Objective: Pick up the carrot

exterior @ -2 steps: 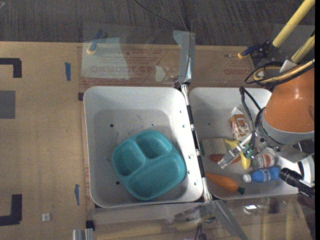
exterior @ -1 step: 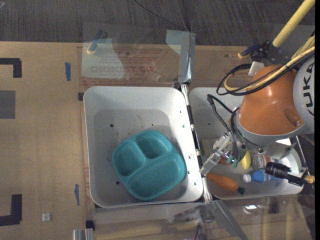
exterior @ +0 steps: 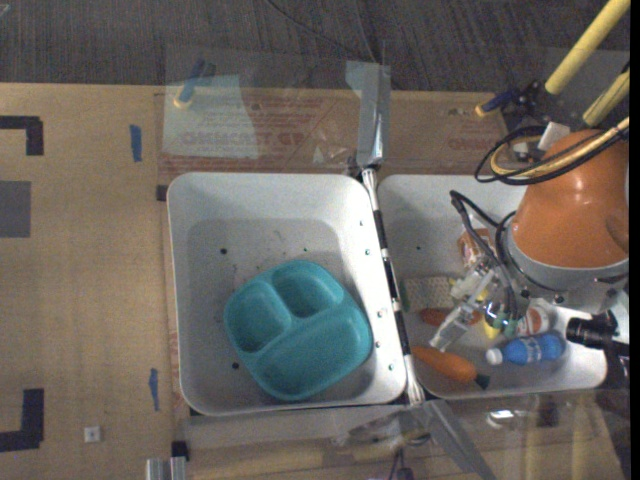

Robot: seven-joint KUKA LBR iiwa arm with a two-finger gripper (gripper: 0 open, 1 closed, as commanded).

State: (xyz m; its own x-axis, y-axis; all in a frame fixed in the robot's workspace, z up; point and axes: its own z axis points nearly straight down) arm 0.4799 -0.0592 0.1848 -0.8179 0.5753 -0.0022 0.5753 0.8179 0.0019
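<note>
Overhead, faint reddish print showed on the clear plastic sheet [exterior: 262,120] taped to the surface [exterior: 80,298] behind the bins, but the letters were too blurred to read; no label on the items in the right bin [exterior: 420,208] could be made out either. The tool [exterior: 478,306] hung low in the right bin, below the arm's orange band [exterior: 575,208] and grey wrist; its pale metal parts and cables were tangled together from this angle, and I cannot tell how wide it stood or whether anything sat in it. The carrot [exterior: 446,365] lay on the floor of the right bin near the front wall, close to the divider between the bins, its orange body slanting and a dark green stub at its right end; it rested just below and left of the tool, and whether the two touched could not be judged. A small bottle with a blue cap [exterior: 526,350] lay on its side just right of the carrot. In the left bin [exterior: 200,228] sat a teal divided plate [exterior: 298,328], tilted slightly, toward the front.
</note>
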